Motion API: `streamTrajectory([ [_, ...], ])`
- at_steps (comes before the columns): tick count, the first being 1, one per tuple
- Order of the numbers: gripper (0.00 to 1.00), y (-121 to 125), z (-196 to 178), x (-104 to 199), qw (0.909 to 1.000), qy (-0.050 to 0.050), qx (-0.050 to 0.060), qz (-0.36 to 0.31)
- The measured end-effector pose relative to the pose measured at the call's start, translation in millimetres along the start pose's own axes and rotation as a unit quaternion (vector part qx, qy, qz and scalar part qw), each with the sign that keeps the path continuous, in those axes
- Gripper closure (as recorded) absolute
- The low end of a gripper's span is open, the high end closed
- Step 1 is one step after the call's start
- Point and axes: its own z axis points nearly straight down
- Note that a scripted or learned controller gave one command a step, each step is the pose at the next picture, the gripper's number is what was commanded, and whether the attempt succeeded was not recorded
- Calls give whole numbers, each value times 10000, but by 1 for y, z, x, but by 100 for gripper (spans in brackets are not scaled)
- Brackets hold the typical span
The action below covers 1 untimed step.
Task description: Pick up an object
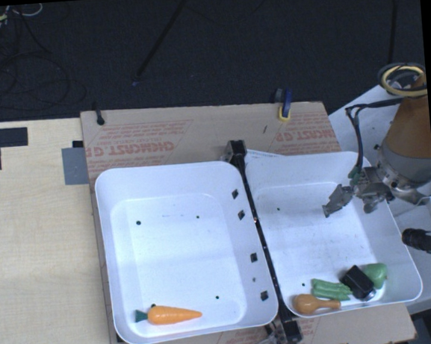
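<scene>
An orange carrot (174, 314) lies at the front edge of the left bin (105, 237). In the front right corner of the right bin (305, 168) sit a green pod-shaped piece (330, 288), a black block (357, 282), a rounded green piece (375, 272) and a tan gourd-shaped piece (314, 303), all close together. My gripper (352, 202) hovers over the right side of the right bin, well behind that cluster. It is open, with nothing between its fingers.
A black divider strip (254, 231) runs between the two bins. Both bins rest on a cardboard sheet (197, 128), which has a blue-and-yellow clamp (284, 104) at its back edge. The arm's orange band (414, 124) is at the right.
</scene>
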Motion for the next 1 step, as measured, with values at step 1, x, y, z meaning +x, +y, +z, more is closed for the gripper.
streamTrajectory([
  [1, 0, 67, 76, 31, 10000, 3, -1, -23],
])
